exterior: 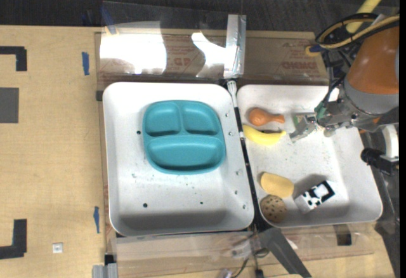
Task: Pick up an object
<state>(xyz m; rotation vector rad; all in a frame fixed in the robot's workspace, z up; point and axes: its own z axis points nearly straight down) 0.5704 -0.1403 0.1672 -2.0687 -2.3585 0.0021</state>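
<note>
The right bin [355, 162] holds several small objects. An orange pear-shaped toy [263, 118] lies at its upper left, with a yellow banana [263, 136] just below it. Lower down sit a yellow potato-like lump [277, 184], a brown speckled cookie [273, 207] and a black-and-white block [316, 195]. My gripper [304, 126] hangs over the upper middle of this bin, just right of the banana and the orange toy. Nothing shows between its fingers.
The left bin [120, 162] carries a teal divided plate [184, 135]. A clear plastic sheet and a metal bracket [234, 45] stand behind the bins. The arm's orange band [379, 67] and cables [346, 29] crowd the right bin's upper right corner.
</note>
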